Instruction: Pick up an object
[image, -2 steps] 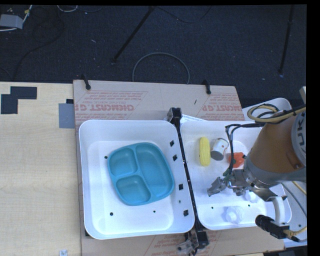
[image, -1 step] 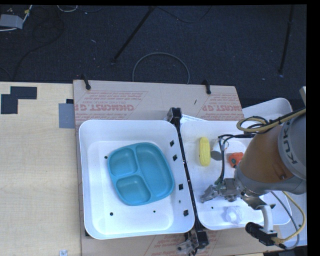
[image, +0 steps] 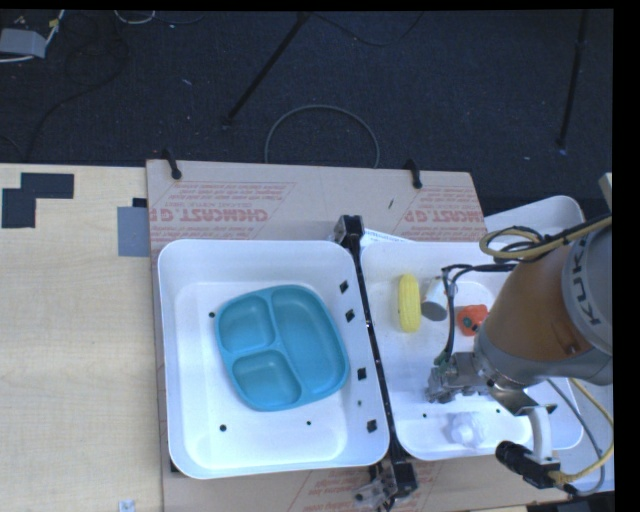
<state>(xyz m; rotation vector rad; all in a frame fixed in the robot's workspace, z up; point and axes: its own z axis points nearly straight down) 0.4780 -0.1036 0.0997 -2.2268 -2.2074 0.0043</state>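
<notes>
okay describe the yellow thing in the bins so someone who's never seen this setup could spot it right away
Start at the two white bins: the left bin holds a blue divided plate. In the right bin, near its upper left, lies the yellow object, a short upright oblong. It is the only yellow item; the small grey piece and orange piece sit to its right.

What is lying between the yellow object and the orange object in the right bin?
In the camera view, a small grey disc-like object lies on the bin floor between the yellow object and the orange object.
</notes>
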